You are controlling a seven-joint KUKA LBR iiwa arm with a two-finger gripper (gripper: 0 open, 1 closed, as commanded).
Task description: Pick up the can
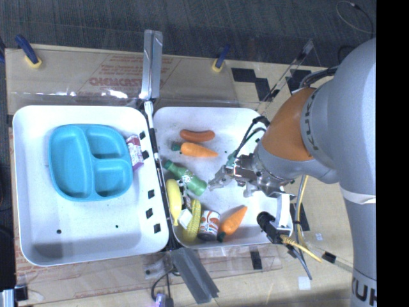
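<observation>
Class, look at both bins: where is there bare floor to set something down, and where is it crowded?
Left bin: bare floor below and right of the blue tray. Right bin: a bare strip above the sausage. Crowded: bottom-left, around the banana, corn and can.

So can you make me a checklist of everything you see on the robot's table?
Surface: two white bins, left bin and right bin, side by side.
Job's things: can at the right bin's front edge, touching the corn.
Clutter: blue tray, sausage, two carrots, green bottle, banana.
Tool: tool above the right bin, beside the bottle.
Cables: black cables along the wrist.
Surroundings: blue clamps.
</observation>
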